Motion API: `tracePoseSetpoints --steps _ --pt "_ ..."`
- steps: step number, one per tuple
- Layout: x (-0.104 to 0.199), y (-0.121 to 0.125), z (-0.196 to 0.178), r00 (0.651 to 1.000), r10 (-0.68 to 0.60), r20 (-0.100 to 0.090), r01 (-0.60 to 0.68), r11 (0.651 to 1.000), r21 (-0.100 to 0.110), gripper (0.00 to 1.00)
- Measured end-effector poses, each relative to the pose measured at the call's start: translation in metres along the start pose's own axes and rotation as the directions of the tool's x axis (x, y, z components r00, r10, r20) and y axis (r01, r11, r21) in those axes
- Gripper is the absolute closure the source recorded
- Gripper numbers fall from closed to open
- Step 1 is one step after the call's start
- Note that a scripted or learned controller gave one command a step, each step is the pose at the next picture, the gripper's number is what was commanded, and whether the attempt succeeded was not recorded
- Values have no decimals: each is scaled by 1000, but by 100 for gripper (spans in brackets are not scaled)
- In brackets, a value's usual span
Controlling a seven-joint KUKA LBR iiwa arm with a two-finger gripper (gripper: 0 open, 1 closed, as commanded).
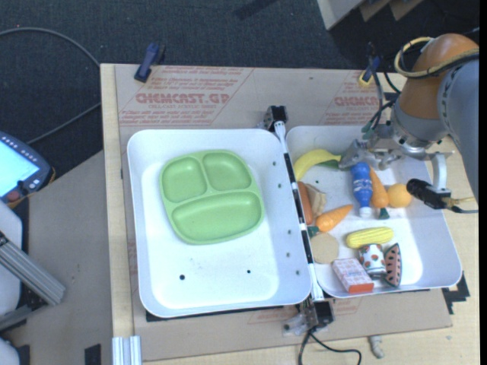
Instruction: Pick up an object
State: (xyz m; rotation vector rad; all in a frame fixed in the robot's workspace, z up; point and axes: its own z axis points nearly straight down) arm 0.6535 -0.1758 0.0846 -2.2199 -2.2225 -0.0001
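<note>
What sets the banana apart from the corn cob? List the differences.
The banana is curved and smooth; the corn cob is straight and looks knobbly. The banana lies at the far left corner of the right bin, beside the divider; the corn cob lies nearer the bin's front, above a small can. Both are yellow toy foods in the same bin.
</note>
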Motion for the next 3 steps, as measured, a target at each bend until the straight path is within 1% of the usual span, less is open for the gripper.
tracePoseSetpoints --steps 1,2,3 --pt "11 -15 0 1000 1 0 -1 1000 1 0" --pt "11 -13 -12 1000 0 2 0 1000 -5 100" --pt "45 -9 0 1000 0 -1 0 1000 1 100"
